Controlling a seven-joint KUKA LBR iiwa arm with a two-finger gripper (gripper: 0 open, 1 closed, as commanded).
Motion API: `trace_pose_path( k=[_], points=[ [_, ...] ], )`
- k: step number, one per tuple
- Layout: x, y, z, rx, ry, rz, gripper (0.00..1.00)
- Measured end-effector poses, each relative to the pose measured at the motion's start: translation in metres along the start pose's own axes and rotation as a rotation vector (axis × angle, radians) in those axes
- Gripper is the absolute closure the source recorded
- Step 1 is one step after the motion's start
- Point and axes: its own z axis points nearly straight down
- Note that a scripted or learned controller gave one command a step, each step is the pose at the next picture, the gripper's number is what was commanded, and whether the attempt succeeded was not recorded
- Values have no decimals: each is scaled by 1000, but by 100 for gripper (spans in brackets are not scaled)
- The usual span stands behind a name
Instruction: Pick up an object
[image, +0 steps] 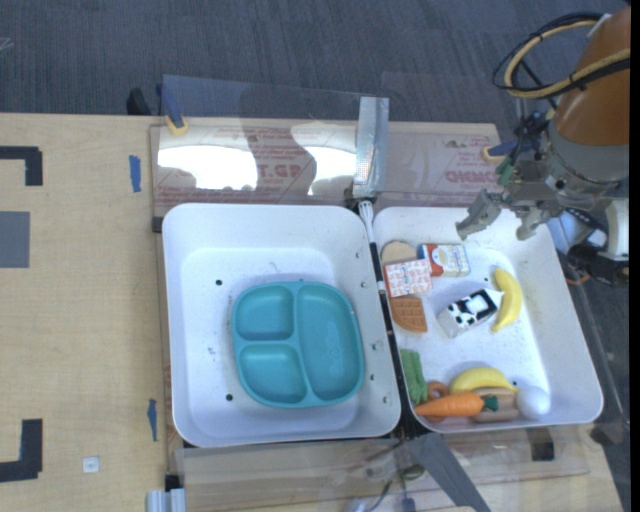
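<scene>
I take the banana (509, 298) as my likeliest target: it lies in the right bin (570, 330), toward that bin's far right side, with its long axis running roughly from the far rim toward the near rim, curving slightly. Just to its left sits a small black-and-white cow-patterned block (471, 310), close enough that I would worry about clipping it. Further left are a small carton (445, 260) and a waffle-like piece (408, 310), and along the near edge a second banana (482, 380) with a carrot (450, 405) beside it.

From the banana, the gripper (500, 212) is up and away, over the far rim of the right bin, well above the contents. I see its two fingers spread apart with nothing between them. So the banana lies toward the near side of the gripper and just slightly to the right in the camera view. I judge the coming move to be a short advance and a descent, with the fingers closing across the banana's narrow width.

The left bin (200, 250) holds a teal divided plate (296, 343), well apart from all this.
</scene>
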Motion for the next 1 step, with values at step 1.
trace_pose_path(
  k=[1],
  points=[
    [34, 25, 81, 6, 1, 102, 0]
  ],
)
